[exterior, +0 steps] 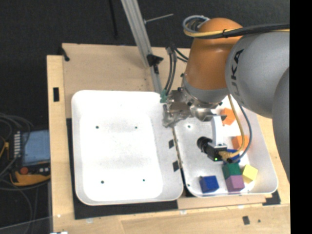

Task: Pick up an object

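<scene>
My gripper (pixel 178 112) hangs over the back left part of the right bin (pixel 191 186), under the grey and orange wrist, close to the wall shared with the left bin. Several small blocks lie in the right bin's front corner: a blue cube (pixel 208 183), a green block (pixel 231 169), a purple block (pixel 235 182) and a yellow block (pixel 249 173). An orange piece (pixel 227 117) and a second orange piece (pixel 236 141) lie further back, partly hidden by the arm. All the blocks sit in front of and to the right of the gripper, apart from it.
The left bin (pixel 117 145) stands beside the right one, their walls meeting in the middle. A slanted metal rail (pixel 139 30) rises behind the bins. A blue device with cables (pixel 34 150) sits off the bench at the left.
</scene>
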`<state>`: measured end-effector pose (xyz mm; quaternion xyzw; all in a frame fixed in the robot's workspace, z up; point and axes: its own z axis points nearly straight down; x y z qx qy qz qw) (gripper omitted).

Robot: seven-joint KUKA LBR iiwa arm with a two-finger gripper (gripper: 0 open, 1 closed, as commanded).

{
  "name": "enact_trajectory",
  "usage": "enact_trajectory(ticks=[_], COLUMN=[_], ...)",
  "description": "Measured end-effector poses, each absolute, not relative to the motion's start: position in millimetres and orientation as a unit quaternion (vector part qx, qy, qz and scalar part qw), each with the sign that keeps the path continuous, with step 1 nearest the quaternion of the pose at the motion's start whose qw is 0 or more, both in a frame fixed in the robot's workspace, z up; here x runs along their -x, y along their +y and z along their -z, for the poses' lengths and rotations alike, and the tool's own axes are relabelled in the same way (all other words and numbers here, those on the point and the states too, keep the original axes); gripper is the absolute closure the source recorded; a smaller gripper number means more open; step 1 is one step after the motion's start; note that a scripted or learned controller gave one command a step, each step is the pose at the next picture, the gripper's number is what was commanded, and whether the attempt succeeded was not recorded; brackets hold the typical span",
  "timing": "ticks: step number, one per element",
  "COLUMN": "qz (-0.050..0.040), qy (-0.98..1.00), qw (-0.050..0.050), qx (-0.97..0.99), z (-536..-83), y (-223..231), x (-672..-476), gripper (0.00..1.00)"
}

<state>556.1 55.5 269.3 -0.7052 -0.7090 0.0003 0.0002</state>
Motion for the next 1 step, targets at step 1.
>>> enact_trajectory(ticks=[1], qz=[-0.0007], qy=[-0.709], qw=[0.001], qx=[0.705], z=[-252.9], y=[99.1], x=[-549.3], gripper=[1.00])
